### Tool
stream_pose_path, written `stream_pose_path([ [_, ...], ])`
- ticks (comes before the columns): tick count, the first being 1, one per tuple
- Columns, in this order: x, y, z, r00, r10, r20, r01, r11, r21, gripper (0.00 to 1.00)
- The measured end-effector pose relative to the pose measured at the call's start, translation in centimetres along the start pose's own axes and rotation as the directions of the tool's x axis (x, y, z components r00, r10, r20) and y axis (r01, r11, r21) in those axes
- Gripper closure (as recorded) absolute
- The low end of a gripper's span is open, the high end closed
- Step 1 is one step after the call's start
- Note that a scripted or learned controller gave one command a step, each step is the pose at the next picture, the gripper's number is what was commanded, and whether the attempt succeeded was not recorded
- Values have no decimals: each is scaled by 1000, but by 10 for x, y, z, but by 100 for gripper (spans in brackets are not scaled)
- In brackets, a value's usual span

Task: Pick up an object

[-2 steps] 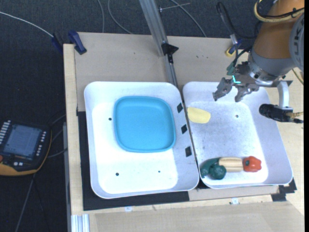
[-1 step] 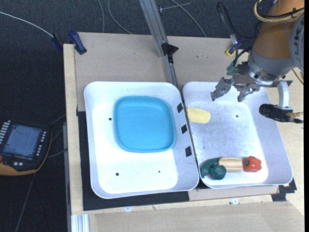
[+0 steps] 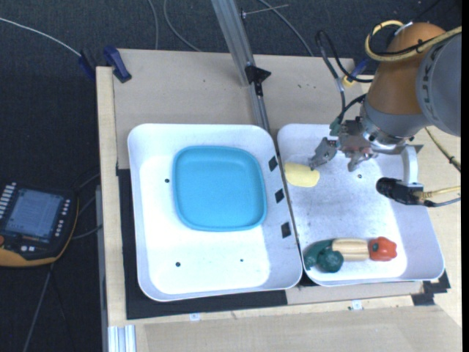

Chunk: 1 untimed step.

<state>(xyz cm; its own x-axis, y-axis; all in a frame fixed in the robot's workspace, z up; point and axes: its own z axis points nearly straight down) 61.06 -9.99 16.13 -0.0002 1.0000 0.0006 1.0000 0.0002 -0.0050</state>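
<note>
Nothing grasped yet: gripper [image 3: 339, 157] hangs spread and empty over the right bin [image 3: 410, 226], yellow object [image 3: 301, 174] just to its lower left, green, tan and red pieces [image 3: 350, 251] well below, so descent, close and lift remain.

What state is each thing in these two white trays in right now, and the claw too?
Gripper: open, over the right bin, holding nothing.
Yellow piece: lying loose in the right bin, just beside the fingers.
Green, tan and red toy: lying flat by the right bin's near edge.
Blue plate: lying flat in the left bin, nothing on it.
</note>
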Motion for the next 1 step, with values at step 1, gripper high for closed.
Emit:
stream_pose_path([
  [1,6,-3,44,1000,0,0,0,1000,-1,0],
])
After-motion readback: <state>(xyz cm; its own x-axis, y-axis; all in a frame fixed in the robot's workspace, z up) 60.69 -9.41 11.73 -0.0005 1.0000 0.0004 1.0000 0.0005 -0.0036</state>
